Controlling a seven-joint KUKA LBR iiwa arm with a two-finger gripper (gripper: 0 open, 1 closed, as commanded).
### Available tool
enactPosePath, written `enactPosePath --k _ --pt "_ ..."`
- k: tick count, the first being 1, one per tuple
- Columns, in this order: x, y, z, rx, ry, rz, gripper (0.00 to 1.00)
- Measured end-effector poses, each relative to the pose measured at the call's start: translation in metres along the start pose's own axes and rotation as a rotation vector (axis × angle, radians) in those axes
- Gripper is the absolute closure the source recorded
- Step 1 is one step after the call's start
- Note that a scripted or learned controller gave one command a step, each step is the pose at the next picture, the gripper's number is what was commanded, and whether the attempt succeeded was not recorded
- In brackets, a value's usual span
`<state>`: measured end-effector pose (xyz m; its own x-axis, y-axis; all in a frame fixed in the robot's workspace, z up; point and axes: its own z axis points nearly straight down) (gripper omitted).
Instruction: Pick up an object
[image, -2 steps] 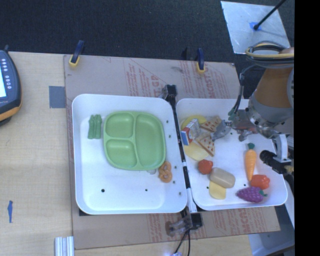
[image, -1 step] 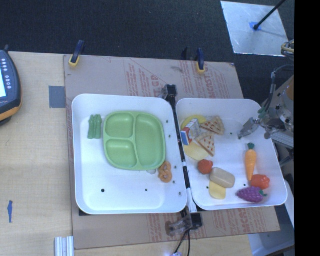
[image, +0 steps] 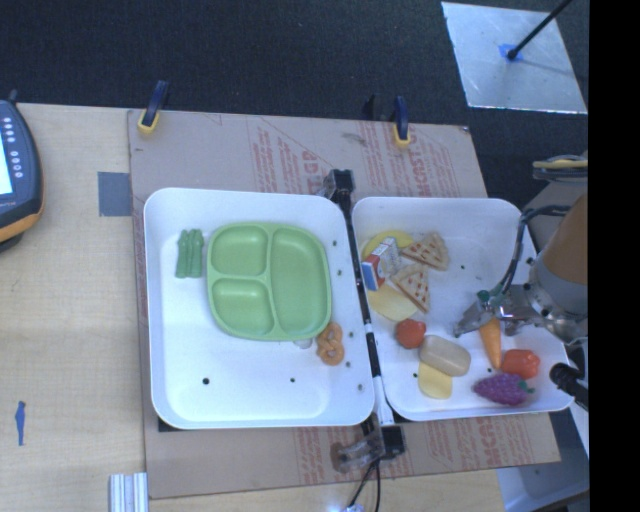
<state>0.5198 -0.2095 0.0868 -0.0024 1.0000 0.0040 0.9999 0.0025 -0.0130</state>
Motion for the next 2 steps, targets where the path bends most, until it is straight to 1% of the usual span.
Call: enactPosePath --k 1,2 --pt "-0.002 0.004 -0.016 -0.009 -0.004 -0.003 1.0" --pt "0.1 -0.008 -0.128 -0.019 -0.001 -0.01 1.0"
